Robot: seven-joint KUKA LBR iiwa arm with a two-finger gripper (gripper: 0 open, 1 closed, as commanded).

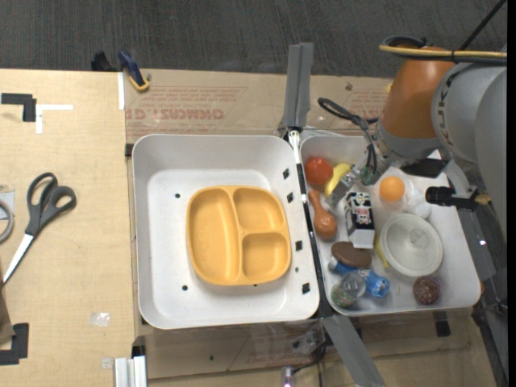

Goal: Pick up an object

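Your gripper, its grip state impossible to tell, hangs in the right bin, just beside a small orange ball; likely light, smooth, prone to rolling, so pinch it across the middle

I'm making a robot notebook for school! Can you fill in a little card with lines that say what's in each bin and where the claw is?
left bin: one yellow divided tray
right bin: many small things crowded together
round things: red ball, orange ball
biggest thing on the right: white lidded bowl
near the front edge: blue toy, dark speckled ball
claw: low over the right bin's back part, next to the balls
outside the bins: scissors on the bench
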